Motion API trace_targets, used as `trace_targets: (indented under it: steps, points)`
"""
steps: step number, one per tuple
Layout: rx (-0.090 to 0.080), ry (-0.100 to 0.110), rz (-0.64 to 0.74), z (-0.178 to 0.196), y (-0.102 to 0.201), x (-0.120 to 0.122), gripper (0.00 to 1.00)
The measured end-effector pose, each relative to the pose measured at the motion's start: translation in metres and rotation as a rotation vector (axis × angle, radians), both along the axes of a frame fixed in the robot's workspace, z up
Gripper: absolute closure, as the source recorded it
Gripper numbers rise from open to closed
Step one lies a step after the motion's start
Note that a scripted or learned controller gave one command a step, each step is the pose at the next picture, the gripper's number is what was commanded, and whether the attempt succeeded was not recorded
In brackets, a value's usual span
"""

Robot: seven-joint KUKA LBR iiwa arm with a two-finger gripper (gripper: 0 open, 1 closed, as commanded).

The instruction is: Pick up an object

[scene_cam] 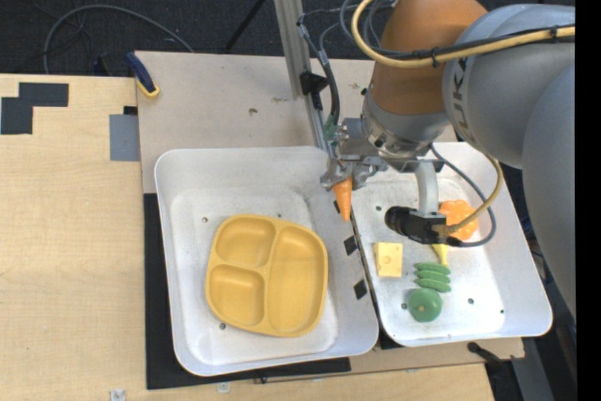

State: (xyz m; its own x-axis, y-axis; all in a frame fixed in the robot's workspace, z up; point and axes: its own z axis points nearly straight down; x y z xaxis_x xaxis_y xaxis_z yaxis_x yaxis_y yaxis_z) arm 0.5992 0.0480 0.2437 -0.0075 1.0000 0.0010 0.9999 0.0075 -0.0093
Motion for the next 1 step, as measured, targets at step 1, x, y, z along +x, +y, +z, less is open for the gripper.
trace_targets:
  steps: [1]
  points:
    - [-0.001, 0.001, -0.001, -0.0027, 0.0461, -0.0109, 1.0]
